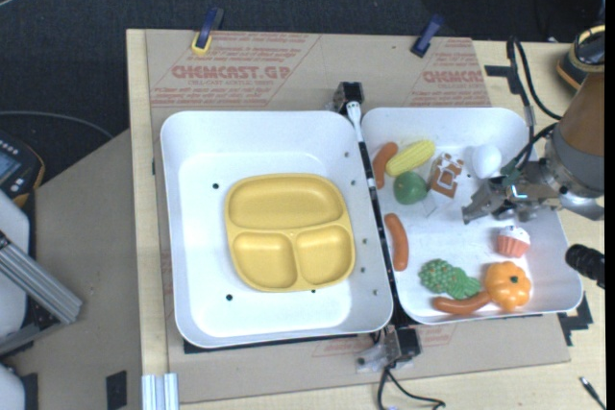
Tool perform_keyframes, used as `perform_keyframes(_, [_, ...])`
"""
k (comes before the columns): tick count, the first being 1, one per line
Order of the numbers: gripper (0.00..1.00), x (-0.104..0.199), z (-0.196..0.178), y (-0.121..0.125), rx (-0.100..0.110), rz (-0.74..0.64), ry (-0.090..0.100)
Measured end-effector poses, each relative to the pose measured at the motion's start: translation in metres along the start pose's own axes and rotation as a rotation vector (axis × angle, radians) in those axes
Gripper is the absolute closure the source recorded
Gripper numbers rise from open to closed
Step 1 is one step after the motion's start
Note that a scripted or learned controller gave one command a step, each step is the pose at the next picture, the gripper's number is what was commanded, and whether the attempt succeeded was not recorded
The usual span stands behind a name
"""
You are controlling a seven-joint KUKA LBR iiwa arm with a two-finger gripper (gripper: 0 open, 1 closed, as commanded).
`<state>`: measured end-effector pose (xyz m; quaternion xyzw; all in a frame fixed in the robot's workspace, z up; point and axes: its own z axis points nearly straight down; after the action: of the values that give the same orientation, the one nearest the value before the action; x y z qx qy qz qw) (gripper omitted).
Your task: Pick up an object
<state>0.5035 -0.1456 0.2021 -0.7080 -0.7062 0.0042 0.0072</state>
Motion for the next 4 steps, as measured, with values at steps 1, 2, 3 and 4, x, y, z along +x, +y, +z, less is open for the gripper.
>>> perform_keyframes(1, [0.0, 0.0, -0.005, 0.002, -0.01, -0.003, -0.002])
perform_keyframes(2, [0.0, 0.0, 0.041, -0.001, -0.004, -0.002, 0.0])
perform_keyframes(3, [0.0, -0.01, 0.1, -0.002, -0.005, -0.001, 0.0])
perform_keyframes(4, [0.0, -0.01, 0.12, -0.002, -0.009, -0.002, -0.001])
